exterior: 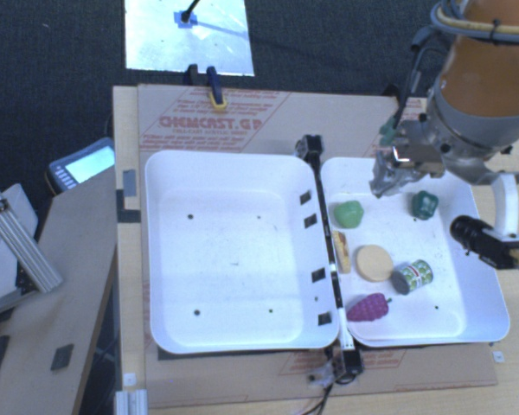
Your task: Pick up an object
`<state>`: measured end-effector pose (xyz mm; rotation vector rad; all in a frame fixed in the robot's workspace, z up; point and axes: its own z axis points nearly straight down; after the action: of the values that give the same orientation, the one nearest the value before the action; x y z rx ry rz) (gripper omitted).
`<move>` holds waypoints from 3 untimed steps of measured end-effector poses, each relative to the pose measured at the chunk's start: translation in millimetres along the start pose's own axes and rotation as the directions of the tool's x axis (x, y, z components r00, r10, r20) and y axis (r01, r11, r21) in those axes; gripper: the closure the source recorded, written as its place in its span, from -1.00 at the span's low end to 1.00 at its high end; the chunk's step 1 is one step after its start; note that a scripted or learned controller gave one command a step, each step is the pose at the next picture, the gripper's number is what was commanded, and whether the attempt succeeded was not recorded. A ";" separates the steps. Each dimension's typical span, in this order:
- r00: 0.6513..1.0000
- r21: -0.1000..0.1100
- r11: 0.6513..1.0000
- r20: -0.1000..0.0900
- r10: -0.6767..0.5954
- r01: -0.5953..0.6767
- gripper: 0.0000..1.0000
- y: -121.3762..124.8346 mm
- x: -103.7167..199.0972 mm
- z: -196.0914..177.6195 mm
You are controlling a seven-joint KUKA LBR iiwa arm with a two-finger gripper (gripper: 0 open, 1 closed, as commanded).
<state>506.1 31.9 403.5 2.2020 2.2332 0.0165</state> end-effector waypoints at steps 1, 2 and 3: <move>1.000 -0.007 1.000 0.000 0.006 -0.006 1.00 9.6 27.9 -125.7; 1.000 0.005 1.000 0.003 0.005 -0.005 1.00 9.5 26.0 -129.9; 1.000 0.002 1.000 0.003 -0.001 0.001 1.00 10.0 26.2 -140.8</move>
<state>514.2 57.7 544.5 2.2010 2.2341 0.0111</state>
